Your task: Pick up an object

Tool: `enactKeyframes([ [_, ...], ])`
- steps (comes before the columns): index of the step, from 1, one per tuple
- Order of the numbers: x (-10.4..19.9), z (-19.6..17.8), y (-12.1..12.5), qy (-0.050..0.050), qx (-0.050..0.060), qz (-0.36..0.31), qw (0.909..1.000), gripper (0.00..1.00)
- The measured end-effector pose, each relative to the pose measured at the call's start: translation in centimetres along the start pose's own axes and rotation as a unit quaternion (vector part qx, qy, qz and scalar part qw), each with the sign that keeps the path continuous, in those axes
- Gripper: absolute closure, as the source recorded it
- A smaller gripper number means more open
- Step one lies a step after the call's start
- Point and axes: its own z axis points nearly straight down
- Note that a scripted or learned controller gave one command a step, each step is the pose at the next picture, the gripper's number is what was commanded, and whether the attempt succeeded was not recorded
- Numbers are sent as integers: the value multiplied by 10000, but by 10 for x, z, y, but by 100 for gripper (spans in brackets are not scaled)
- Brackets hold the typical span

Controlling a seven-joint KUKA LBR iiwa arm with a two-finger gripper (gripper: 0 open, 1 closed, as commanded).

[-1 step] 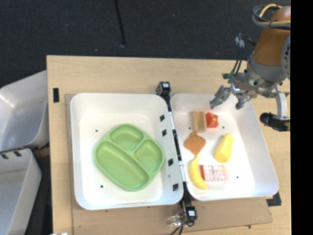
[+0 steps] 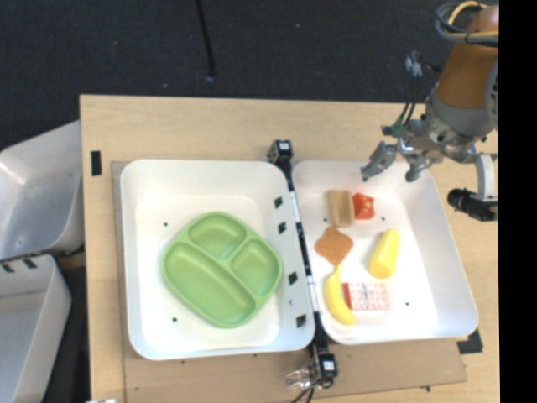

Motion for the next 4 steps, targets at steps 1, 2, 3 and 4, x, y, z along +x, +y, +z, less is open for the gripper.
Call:
enactKeyframes([
  [1, -2, 63, 0, -8, 23, 7, 10000, 0],
  [2, 5, 122, 2, -8, 16, -13, 10000, 0],
  [3, 3, 133, 3, -13, 8, -7, 10000, 0],
  [4, 2, 116, 6, -24, -51, -13, 10000, 100],
])
